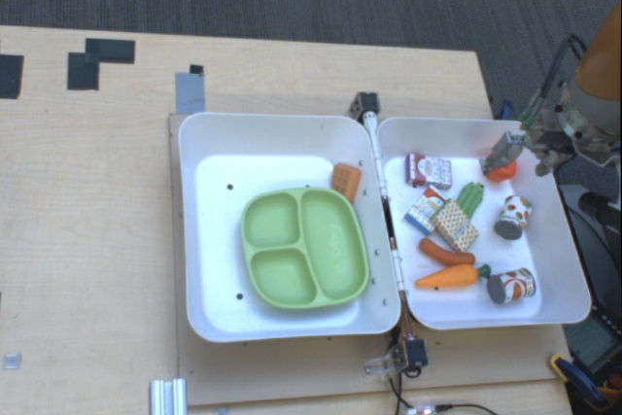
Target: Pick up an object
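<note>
The grey two-finger gripper (525, 151) hangs over the far right corner of the right-hand shallow white bin (573, 292), and its 2 dark fingers (505, 152) stand apart, one on each side of a small orange-red rounded toy (501, 171) that lies against the bin's back wall; nothing sits between the fingers, so the toy is not yet held. That toy looks like the likeliest target: judged from its shape it is light, stiff plastic with a smooth, somewhat slippery skin, so the fingers should close across its widest middle rather than near an end, where it could squirt out sideways against the wall. The other candidates lie well apart from the gripper in the same bin: a red and white printed packet (429, 170), a green ridged vegetable toy (470, 198), a blue and white small carton (425, 208) touching a tan patterned box (455, 226), a reddish-brown sausage toy (446, 253), an orange carrot toy (449, 278), and 2 small grey and white printed cans (512, 217) (the second one (512, 285) lies near the front corner). The left-hand white bin (209, 209) holds a light green 3-compartment plastic plate (305, 248) and, just beside its far edge, a small orange block (346, 180).
</note>
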Controlling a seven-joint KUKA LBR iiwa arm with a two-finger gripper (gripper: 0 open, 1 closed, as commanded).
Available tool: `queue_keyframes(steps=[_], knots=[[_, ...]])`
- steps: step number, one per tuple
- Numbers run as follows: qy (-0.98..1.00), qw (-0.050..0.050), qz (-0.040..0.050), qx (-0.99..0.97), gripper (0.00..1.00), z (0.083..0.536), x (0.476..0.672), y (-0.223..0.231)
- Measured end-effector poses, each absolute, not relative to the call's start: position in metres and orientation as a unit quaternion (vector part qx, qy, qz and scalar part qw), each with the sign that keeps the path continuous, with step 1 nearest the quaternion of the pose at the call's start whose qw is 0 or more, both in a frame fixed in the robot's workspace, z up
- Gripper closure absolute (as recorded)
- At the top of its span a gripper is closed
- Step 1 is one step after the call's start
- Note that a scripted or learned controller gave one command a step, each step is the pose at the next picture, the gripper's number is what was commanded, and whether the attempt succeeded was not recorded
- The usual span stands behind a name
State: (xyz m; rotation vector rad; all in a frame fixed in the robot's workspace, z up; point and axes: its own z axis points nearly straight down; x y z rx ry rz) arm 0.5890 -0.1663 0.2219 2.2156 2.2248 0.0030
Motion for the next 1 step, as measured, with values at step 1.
queue_keyframes(steps=[1], knots=[[0.708, 0.007, 0.0052, 0.707, 0.0, 0.1096, 0.5725, -0.1488]])
